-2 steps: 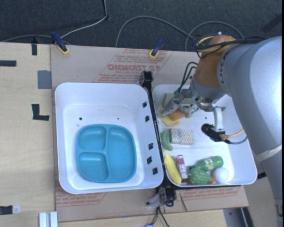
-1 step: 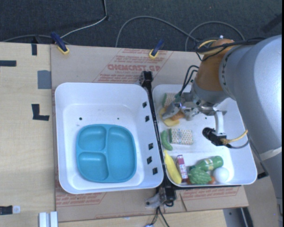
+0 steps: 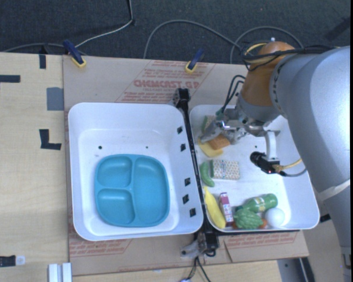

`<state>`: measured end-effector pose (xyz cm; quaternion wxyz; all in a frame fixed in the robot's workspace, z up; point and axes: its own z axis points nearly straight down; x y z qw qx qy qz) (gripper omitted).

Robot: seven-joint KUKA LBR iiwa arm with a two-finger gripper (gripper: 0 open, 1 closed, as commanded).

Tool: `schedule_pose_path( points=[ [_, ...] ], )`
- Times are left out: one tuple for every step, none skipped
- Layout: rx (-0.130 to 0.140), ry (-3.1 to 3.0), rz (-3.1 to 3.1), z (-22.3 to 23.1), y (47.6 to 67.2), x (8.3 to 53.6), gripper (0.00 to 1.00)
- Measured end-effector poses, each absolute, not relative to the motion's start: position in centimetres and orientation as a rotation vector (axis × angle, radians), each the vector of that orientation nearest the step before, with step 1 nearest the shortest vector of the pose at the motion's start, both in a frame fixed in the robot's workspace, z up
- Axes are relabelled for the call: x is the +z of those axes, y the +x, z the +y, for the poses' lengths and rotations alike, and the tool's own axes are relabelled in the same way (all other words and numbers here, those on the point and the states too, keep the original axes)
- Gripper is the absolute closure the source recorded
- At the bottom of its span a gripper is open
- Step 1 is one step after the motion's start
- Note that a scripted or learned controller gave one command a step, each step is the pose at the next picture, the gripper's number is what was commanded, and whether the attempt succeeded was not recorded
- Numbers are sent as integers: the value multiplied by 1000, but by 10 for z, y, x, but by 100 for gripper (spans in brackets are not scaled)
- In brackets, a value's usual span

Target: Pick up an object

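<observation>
The gripper is lowered into the right bin over a yellow-orange block near the bin's upper left corner, though whether that block is grasped cannot be told.

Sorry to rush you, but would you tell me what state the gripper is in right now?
Gripper: low in the right bin, over a yellow-orange item; open, shut or holding cannot be told.
</observation>
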<state>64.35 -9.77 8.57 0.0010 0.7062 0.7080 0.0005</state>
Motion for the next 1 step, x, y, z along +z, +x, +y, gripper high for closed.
schedule_pose_path(
  points=[
    [1, 2219, 2220, -99, 566, 86, 0]
  ],
)
